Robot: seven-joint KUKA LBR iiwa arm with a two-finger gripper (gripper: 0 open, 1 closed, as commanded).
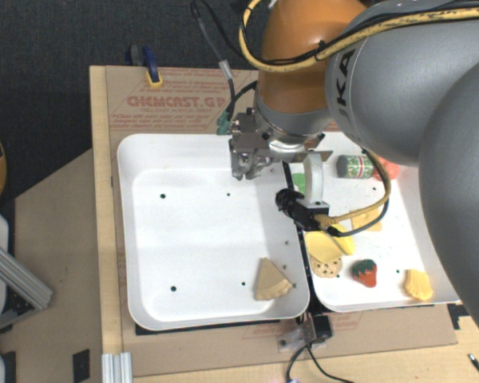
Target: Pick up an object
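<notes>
My gripper (246, 168) hangs over the back right part of the left bin (144, 214), near the wall between the two bins. No object shows under it or in it. A tan wedge-shaped piece (271, 281) lies in the left bin's front right corner, well in front of the gripper. In the right bin (399, 246) lie a green can (354, 166), a yellow cheese wedge with holes (326, 256), a red strawberry (366, 272) and a yellow piece (417, 285). A green object (298, 180) is partly hidden behind the wrist bracket.
The big grey arm and its orange band cover the back right of the scene and part of the right bin. Both bins rest on a brown board (176, 94). A pink-red object (388, 169) peeks out by the can.
</notes>
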